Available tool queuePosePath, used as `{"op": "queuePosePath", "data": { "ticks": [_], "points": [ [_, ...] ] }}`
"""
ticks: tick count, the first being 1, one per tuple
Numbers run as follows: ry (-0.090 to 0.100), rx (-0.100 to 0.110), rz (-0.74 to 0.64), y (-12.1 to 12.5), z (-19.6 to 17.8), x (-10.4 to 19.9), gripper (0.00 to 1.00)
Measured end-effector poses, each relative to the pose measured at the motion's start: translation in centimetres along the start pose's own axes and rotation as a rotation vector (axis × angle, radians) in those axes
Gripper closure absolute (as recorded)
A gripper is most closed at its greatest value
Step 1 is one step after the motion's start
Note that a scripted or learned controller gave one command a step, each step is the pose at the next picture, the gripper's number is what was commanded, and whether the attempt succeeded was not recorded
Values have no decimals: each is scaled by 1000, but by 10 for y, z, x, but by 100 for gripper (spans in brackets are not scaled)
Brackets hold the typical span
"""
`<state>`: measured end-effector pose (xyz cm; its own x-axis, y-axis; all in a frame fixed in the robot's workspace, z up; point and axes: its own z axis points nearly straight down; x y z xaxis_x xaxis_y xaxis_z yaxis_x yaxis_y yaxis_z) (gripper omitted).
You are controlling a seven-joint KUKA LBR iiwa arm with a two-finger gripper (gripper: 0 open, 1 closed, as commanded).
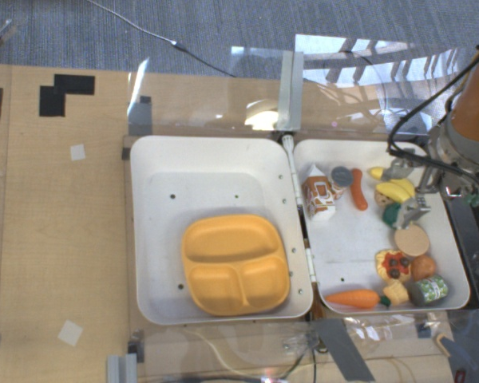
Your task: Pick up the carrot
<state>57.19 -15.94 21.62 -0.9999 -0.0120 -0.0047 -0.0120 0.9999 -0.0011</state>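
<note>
Over the right-hand shallow white bin (335, 238), the grey two-finger gripper (416, 211) hangs above a green toy piece (392, 213), beside yellow plastic bananas (394, 189); whether its fingers are apart or together cannot be told. Well below and left of the gripper (near the bin's front edge) lies the long orange plastic carrot (354, 298), untouched. Left bin: a yellow divided tray (235, 262).

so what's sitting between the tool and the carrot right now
In the camera view, the tan round disc and the pizza slice lie between the tool and the carrot at the right bin's front edge.
</note>
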Motion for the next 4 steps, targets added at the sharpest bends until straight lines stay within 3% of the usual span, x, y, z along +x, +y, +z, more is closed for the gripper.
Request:
{"op": "queuePosePath", "data": {
  "ticks": [1, 2, 3, 4],
  "points": [
    [1, -2, -27, -10, 103, -10, 0],
    [-12, 3, -130, 22, 126, 49, 0],
    [-20, 5, 4, 48, 124, 69, 0],
    [-25, 5, -2, 50, 112, 66, 100]
  ]
}}
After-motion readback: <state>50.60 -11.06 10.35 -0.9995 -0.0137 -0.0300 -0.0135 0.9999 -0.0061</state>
